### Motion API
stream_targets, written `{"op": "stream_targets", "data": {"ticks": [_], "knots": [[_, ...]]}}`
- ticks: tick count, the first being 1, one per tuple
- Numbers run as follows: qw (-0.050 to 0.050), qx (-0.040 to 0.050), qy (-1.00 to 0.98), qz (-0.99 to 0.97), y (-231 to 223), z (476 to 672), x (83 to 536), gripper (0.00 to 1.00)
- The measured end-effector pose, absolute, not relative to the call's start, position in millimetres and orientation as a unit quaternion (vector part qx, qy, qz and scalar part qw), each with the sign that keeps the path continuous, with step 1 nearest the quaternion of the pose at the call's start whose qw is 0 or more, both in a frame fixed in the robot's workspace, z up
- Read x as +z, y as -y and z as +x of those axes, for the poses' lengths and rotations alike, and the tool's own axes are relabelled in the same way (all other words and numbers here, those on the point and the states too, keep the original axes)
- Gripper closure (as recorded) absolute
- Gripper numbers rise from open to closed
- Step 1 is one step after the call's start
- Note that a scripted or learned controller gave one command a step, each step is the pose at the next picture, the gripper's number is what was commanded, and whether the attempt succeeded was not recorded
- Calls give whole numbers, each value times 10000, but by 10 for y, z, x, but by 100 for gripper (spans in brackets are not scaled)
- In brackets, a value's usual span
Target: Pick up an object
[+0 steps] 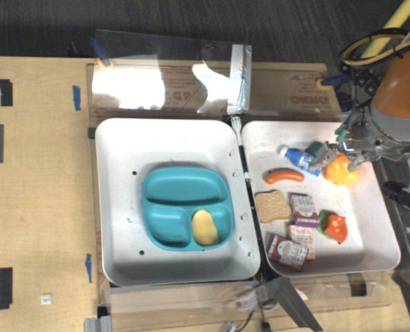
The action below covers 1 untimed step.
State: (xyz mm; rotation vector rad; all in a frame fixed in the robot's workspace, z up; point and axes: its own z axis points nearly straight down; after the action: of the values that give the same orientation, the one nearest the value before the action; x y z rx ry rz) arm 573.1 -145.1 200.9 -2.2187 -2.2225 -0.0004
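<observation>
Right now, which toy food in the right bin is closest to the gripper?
The yellow-orange fruit, right beneath the gripper. The sausage, bread slice and red pepper lie farther left or toward the front.

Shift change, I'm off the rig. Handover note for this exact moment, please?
Gripper: low over the right bin, at its upper right, fingers on either side of the yellow toy. I can't tell whether they have closed on it, so don't count it as held.
Right bin also holds: blue bottle, orange sausage, bread slice, red pepper and small cartons.
Left bin: teal divided tray with a yellow potato-like piece in its lower right compartment.
Done: approach to the yellow toy.
Left: confirm the grasp and lift.
</observation>
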Motion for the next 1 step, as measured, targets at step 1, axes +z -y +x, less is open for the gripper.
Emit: {"op": "stream_targets", "data": {"ticks": [1], "knots": [[40, 27, 7124, -7017, 1493, 6315, 993, 0]]}}
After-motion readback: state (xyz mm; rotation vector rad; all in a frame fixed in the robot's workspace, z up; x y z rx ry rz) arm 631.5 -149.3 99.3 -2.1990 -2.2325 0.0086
